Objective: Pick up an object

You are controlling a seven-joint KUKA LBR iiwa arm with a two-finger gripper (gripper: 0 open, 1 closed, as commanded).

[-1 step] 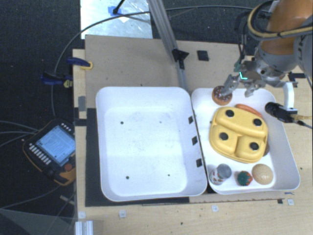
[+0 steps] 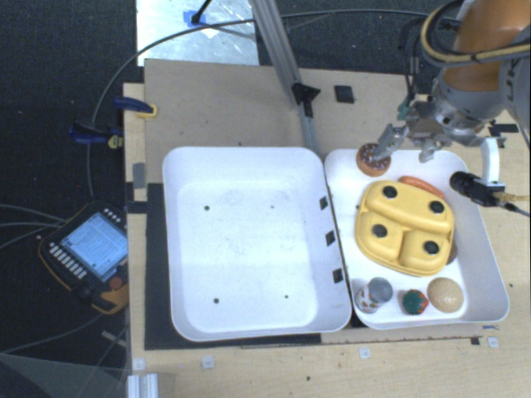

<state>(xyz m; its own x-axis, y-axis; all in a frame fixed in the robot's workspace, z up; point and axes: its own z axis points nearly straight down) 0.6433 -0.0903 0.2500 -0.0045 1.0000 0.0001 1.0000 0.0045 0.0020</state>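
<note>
The right bin (image 2: 496, 293) holds a large yellow moulded piece (image 2: 405, 226) with dark round holes. An orange object (image 2: 423, 186) peeks out behind it. A brown round object (image 2: 373, 159) lies in the bin's far left corner. Along the front edge sit a grey ball (image 2: 379, 290), a green and red ball (image 2: 415, 302) and a beige egg shape (image 2: 445, 294). My gripper (image 2: 406, 149) hangs over the bin's far edge, open, with nothing between its fingers. Its left finger (image 2: 387, 146) ends just beside the brown round object.
The left bin (image 2: 178, 222) adjoins the right one. A black cylinder (image 2: 473, 187) sticks out from the arm over the right bin's far right side. A metal pole (image 2: 282, 56) slants across the bench behind the bins. A hand-held pendant (image 2: 91, 251) lies off the bench at left.
</note>
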